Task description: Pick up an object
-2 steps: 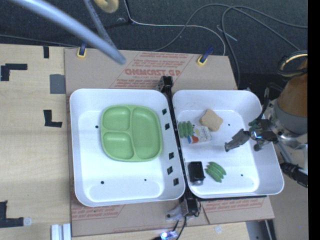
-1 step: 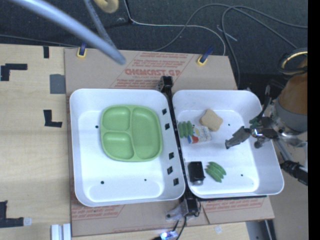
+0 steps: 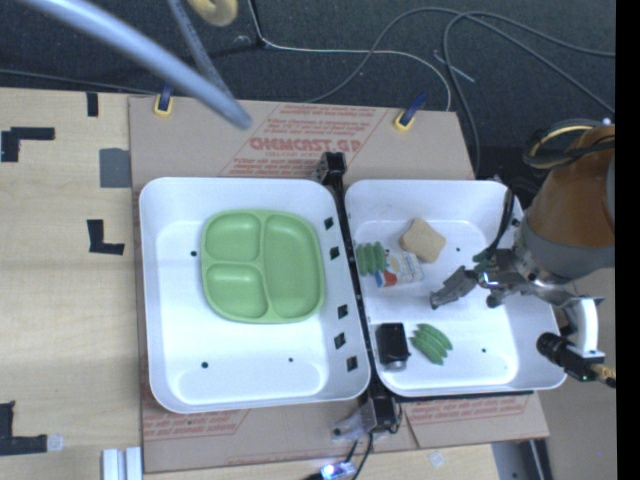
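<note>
Camera view: gripper (image 3: 452, 290) hangs low in the right bin (image 3: 500, 200); its grip state cannot be judged.

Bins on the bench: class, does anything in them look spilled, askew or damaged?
Nothing stands out. The green divided plate lies flat in the left bin; the small items lie loose but contained in the right bin.

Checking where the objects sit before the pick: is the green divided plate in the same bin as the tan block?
No: the green divided plate lies in the left bin, while the tan block lies in the right bin.
</note>
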Robot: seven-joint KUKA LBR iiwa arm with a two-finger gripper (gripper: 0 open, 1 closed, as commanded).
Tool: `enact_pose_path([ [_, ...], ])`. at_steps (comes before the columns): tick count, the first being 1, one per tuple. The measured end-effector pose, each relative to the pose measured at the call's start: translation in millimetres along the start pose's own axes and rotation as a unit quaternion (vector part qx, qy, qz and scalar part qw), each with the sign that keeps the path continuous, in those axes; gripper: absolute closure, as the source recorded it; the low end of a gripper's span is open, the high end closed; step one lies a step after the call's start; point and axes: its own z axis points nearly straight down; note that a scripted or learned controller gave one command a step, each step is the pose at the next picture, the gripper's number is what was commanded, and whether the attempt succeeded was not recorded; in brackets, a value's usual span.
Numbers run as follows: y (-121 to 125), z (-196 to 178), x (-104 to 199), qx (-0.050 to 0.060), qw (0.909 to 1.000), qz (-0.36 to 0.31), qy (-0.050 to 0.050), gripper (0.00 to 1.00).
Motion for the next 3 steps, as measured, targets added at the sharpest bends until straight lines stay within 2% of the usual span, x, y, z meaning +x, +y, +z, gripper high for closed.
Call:
enact_pose_path([
  [1,-6.8,62.8,-0.9,0.001,1.0,0.001,0.0,0.0],
  [2,-6.7,94.4,-0.5,-0.002,1.0,0.0,-0.001,0.0],
  [3,-6.0,82.2,-1.1,-0.003,1.0,0.0,-0.002,1.0],
])
